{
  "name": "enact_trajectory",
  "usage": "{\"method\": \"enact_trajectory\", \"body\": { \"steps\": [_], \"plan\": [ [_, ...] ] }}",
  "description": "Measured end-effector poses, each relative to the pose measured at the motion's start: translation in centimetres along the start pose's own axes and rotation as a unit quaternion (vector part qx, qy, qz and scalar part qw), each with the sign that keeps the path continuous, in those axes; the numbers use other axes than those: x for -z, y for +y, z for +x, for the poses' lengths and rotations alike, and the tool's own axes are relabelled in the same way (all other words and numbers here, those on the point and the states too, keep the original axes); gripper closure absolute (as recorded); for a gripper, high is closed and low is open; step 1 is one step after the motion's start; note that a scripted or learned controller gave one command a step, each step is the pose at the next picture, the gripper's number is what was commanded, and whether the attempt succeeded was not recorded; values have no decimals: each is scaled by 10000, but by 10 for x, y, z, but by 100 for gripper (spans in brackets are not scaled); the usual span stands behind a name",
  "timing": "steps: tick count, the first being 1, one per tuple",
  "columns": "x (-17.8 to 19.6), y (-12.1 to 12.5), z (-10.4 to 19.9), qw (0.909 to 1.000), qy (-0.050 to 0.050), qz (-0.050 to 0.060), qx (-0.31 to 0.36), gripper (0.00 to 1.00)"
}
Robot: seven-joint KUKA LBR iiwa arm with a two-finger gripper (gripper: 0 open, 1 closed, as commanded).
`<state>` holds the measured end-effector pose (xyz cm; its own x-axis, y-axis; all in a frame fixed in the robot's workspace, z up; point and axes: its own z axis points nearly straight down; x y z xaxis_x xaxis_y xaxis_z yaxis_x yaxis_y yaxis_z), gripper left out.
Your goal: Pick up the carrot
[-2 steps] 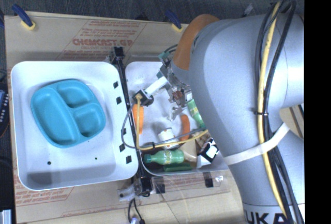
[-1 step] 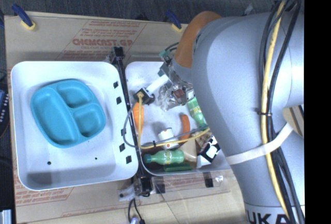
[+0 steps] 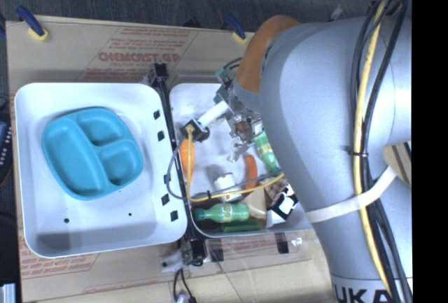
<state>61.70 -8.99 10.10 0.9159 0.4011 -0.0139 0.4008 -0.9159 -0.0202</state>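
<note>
Right bin (image 3: pixel 183 100): crowded; carrot (image 3: pixel 186 157) lies against its left wall, a green bottle (image 3: pixel 222 213) along the near wall.
Left bin (image 3: pixel 28 154): blue divided plate (image 3: pixel 91 150), bare floor around it.
Arm (image 3: pixel 329 106): bulks over the right bin's right side.
Gripper (image 3: pixel 236 128): low over the bin's middle, near the carrot; I can't tell its grip.

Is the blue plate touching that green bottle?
Apart. The camera view shows the blue plate in the left bin, the green bottle in the right bin.

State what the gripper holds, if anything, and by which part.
It cannot be told: the gripper hangs over the right bin, near the carrot, but nothing shows between its fingers.
</note>
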Motion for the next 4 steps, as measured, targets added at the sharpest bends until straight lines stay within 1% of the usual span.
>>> {"method": "enact_trajectory", "body": {
  "steps": [1, 2, 3, 4],
  "plan": [
    [10, -1, 0, 10000, -20, 38, 31, 100],
    [10, -1, 0, 10000, -25, 39, 35, 0],
    [-8, -52, -124, 9949, 56, -51, -1002, 0],
    [89, -91, -113, 9952, 66, -51, -976, 0]
  ]
}}
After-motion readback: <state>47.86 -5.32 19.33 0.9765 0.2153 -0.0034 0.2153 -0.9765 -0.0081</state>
